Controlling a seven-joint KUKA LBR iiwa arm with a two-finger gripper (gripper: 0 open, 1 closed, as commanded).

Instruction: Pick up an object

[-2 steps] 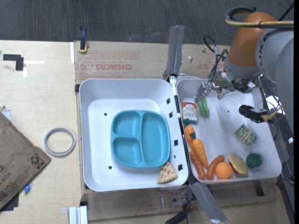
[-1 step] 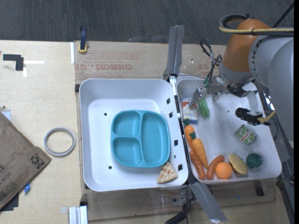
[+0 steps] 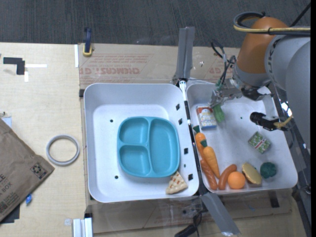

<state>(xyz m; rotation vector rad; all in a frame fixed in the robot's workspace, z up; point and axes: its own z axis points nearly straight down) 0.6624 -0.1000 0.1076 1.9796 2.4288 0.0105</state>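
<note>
The claw [image 3: 217, 104] hangs low in the right bin [image 3: 282, 177], at the small carton [image 3: 206, 117] beside a green item [image 3: 219, 115]. I cannot tell its state; the approach seems under way. Next it must close squarely and lift.

The right white bin [image 3: 292, 157] has bare floor in its middle, ringed by a small red-and-white carton [image 3: 206, 118], orange plastic carrots [image 3: 208, 158], an orange ball [image 3: 236, 180] and a green-patterned cube [image 3: 259, 142]. In the left white bin [image 3: 91, 147], a turquoise divided plate [image 3: 148, 146] fills the centre, leaving open strips along the walls.
</note>
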